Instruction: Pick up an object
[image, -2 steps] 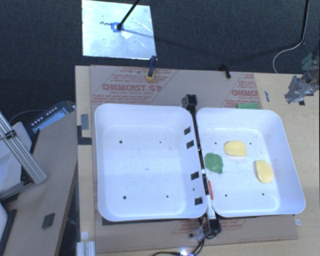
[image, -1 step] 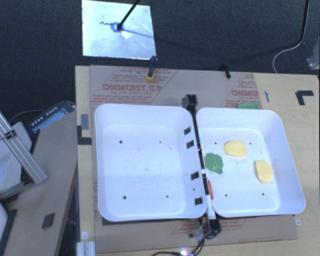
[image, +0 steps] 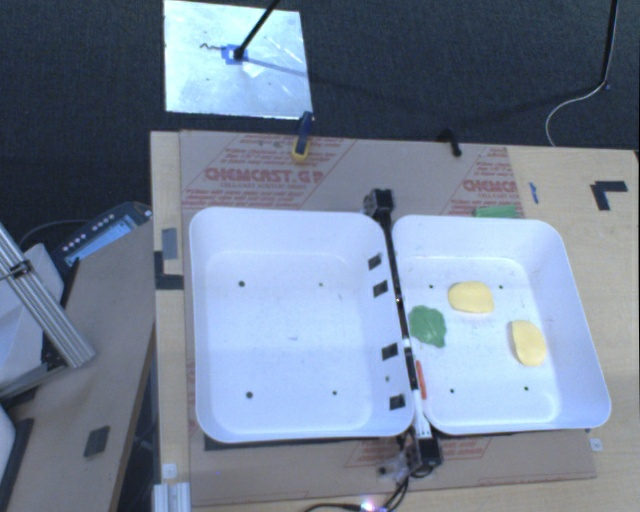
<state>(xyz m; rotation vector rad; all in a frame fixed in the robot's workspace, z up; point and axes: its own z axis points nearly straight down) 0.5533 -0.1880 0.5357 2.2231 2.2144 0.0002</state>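
Two white bins sit side by side on the bench (image: 600, 170), and the right bin (image: 575, 300) is the one that matters, so I place everything by it. Three small flat things lie on its floor: a green piece (image: 428, 325) close to its left wall, a yellow piece (image: 470, 297) just right of the green one and a little further back, and a second yellow piece (image: 528, 343) nearer its right wall, apart from the other two. The left bin (image: 290, 330), touching the right bin's left wall, has only its bare floor. From where I stand I cannot tell whether the end effector is open or closed, so nothing suggests a pick has begun. The trouble I foresee is with the pieces themselves: they look thin and lie flat against the floor, so fingers could slide over a top face and close on nothing. The green piece sits so near the left wall that a descent there might clip the rim or the black clips (image: 380, 289) along the seam. The yellow pair seem safer, though a glancing touch could skate one away.
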